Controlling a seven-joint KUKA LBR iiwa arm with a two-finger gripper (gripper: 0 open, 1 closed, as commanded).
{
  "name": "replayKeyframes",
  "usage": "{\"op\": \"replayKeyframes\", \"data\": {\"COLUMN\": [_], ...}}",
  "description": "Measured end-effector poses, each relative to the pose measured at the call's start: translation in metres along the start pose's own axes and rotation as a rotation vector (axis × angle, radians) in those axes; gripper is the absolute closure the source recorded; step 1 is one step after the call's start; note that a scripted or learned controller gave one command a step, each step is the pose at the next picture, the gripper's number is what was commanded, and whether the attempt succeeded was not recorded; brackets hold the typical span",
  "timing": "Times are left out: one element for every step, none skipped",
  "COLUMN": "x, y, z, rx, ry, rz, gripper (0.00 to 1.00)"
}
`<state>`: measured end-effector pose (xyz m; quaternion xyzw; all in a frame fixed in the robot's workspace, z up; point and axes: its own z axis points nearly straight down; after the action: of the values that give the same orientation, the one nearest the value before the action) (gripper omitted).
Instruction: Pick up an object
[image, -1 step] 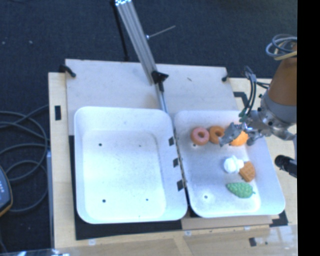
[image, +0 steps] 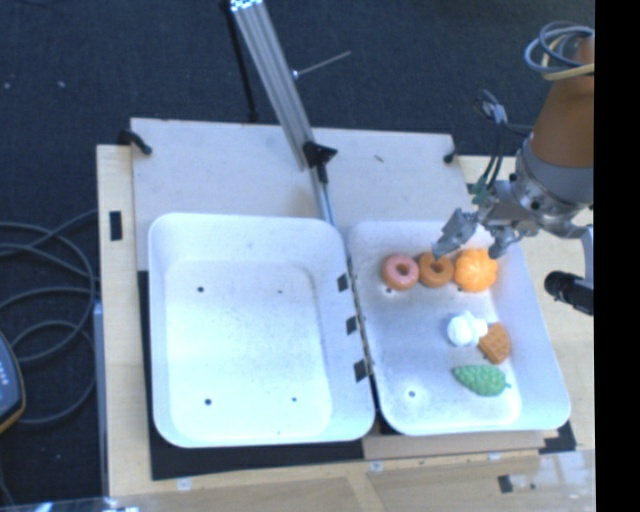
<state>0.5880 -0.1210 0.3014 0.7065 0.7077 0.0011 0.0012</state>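
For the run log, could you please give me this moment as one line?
claw: open, above orange ball and brown donut | holding: nothing | right bin: pink donut, white piece, green piece

The bench (image: 118, 330) is a light wooden surface. A pale board (image: 230, 165) covers its far part. Two shallow white bins rest on the bench side by side, edges touching: the left bin (image: 165, 330) and the right bin (image: 545, 385). A dark mat (image: 143, 300) shows beneath the left bin along its left and near edges.
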Motion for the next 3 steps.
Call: {"op": "replayKeyframes", "data": {"x": [0.056, 0.055, 0.054], "y": [-0.059, -0.059, -0.059], "z": [-0.179, -0.175, -0.186], "rx": [-0.006, 0.003, 0.001], "ry": [0.0, -0.001, -0.001], "rz": [0.0, 0.002, 0.003], "gripper": [0.0, 0.0, 1.0]}}
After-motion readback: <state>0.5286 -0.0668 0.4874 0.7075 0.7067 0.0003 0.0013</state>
